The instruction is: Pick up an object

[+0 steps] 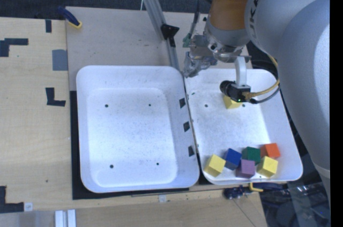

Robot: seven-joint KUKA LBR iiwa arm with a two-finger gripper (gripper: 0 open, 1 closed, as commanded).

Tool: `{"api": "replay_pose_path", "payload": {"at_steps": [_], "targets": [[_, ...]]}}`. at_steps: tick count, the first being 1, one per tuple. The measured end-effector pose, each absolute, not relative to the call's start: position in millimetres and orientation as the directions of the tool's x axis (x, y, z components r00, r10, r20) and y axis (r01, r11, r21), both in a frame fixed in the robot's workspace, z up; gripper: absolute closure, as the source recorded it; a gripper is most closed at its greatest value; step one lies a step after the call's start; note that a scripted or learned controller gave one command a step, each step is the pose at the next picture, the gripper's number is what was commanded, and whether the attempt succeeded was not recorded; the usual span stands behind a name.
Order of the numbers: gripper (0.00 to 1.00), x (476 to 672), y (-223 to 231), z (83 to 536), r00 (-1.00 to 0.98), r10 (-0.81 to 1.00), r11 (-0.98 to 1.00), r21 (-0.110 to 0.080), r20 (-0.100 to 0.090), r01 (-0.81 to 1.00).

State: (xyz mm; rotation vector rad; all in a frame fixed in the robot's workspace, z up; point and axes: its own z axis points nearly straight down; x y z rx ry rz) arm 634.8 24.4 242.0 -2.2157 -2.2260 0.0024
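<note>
My gripper [191, 67] hangs over the far left corner of the right bin [230, 132], just beside the rim shared with the left bin [128, 129]. Nothing shows beneath or in it. A yellow block [232, 103] lies a short way to its right, partly covered by a black fitting [236, 91] on the arm. Along the right bin's near edge sits a cluster of blocks: yellow [215, 165], blue [232, 157], green [251, 153], purple [247, 167], another yellow [268, 166] and orange [271, 150].
A slanted metal pole [153, 1] stands behind the bins, its foot close to the gripper. The arm's bulk [300, 49] covers the right bin's far right side. A small blue and yellow tool [69, 16] lies on the bench at far left.
</note>
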Motion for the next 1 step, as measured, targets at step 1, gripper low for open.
{"api": "replay_pose_path", "payload": {"at_steps": [1], "targets": [[1.0,650.2,75.2,247.4,-0.007,1.0,0.007,0.0,0.002,1.0]]}}
